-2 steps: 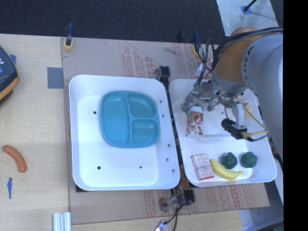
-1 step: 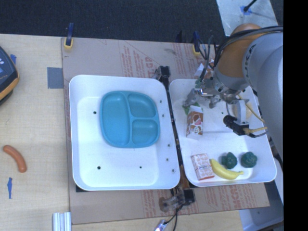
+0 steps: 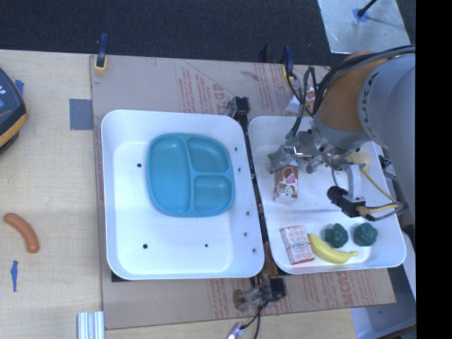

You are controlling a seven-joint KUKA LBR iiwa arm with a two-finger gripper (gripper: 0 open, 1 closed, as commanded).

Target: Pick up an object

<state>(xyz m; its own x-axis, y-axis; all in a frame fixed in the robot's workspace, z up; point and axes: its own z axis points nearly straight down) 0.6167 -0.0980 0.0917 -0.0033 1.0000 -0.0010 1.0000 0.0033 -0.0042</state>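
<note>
Pincer (image 3: pixel 282 159) hovering over right bin (image 3: pixel 395 256); brown packet (image 3: pixel 286 184) lying just at its 6 o'clock, long axis 12-to-6. Opening: cannot tell.

Smooth glossy white plastic bins (image 3: pixel 127 189), a matt blue plastic tray (image 3: pixel 191 175), wooden bench (image 3: pixel 49 182).

Two white bins (image 3: pixel 113 189) (image 3: pixel 395 256) are sitting on the bench. They are holding one blue tray (image 3: pixel 191 175), two packets (image 3: pixel 286 184) (image 3: pixel 296 244), one banana (image 3: pixel 330 251) and two green lumps (image 3: pixel 337 235) (image 3: pixel 365 234). One sausage (image 3: pixel 22 232) is lying outside.
</note>
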